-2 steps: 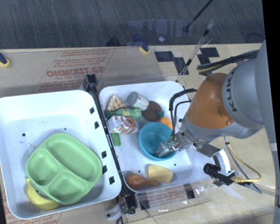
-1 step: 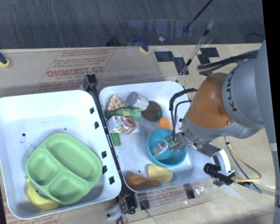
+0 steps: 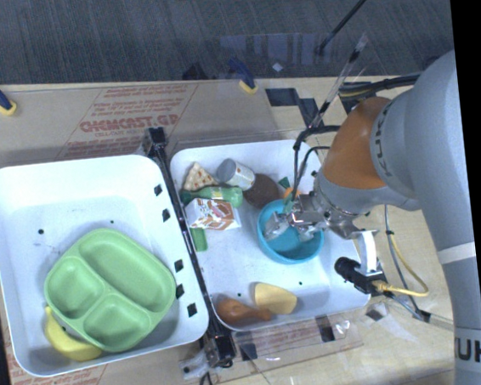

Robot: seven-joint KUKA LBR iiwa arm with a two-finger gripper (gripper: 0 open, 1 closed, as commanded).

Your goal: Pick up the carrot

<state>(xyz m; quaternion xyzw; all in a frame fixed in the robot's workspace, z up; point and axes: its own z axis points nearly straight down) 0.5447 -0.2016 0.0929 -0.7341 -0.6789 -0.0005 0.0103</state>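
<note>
Overhead, gripper (image 3: 297, 221) above blue bowl (image 3: 289, 235), near right bin's far rim (image 3: 244, 148).

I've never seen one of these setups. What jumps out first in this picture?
The big grey arm with its orange band reaches in from the right, its gripper over a blue bowl in the right bin. In the left bin sits a green divided plate with something yellow under its edge.

I count two shallow white bins, the left bin (image 3: 8, 254) and the right bin (image 3: 231, 269), on the bench. One green three-compartment plastic tray (image 3: 109, 286), one yellow piece (image 3: 64, 343) beneath it, one blue round bowl (image 3: 284, 238), one tan wedge (image 3: 273, 297), one brown lump (image 3: 236, 310).
</note>
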